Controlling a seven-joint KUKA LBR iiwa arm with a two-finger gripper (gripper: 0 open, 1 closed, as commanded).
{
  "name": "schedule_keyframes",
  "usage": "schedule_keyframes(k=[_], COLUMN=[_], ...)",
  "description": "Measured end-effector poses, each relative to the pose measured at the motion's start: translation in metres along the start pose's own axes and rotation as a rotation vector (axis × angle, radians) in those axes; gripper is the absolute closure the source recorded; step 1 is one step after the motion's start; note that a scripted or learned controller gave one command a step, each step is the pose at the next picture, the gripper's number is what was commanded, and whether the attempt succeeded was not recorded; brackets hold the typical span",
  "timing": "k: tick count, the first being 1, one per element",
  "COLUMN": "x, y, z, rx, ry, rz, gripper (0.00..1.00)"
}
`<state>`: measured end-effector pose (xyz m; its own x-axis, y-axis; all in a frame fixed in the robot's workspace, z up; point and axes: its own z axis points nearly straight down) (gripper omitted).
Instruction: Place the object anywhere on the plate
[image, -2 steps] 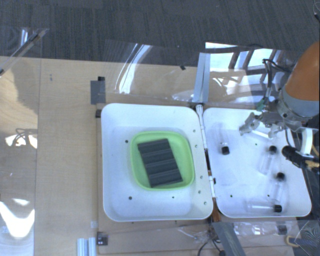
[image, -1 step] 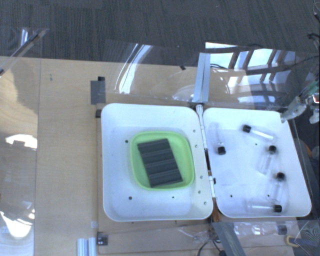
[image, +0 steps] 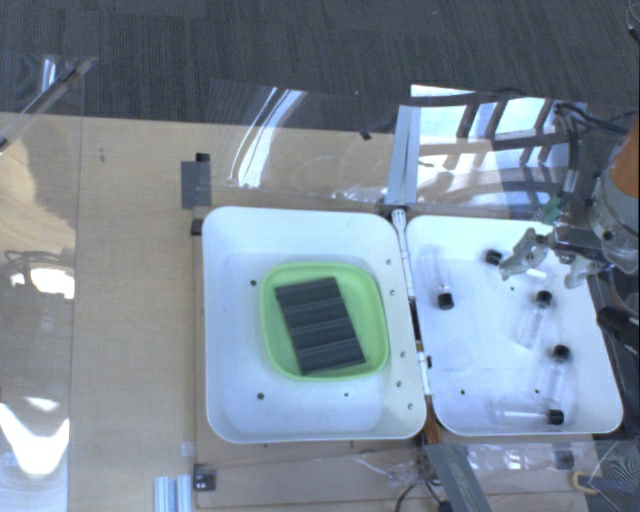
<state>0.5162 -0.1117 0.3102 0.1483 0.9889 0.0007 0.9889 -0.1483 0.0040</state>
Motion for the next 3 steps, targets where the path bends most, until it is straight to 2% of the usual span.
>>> schedule_keyframes(k=[1, 2, 3], x=[-0.054, 0.042, 0.038], y=[0.042, -0.034, -0.035], z=[-0.083, -0.068, 0.077], rx=[-0.009, -0.004, 0.003], ry=[-0.003, 0.000, -0.001], rz=[0.032, 0.177, 0.529], gripper=[0.00, 0.00, 0.00])
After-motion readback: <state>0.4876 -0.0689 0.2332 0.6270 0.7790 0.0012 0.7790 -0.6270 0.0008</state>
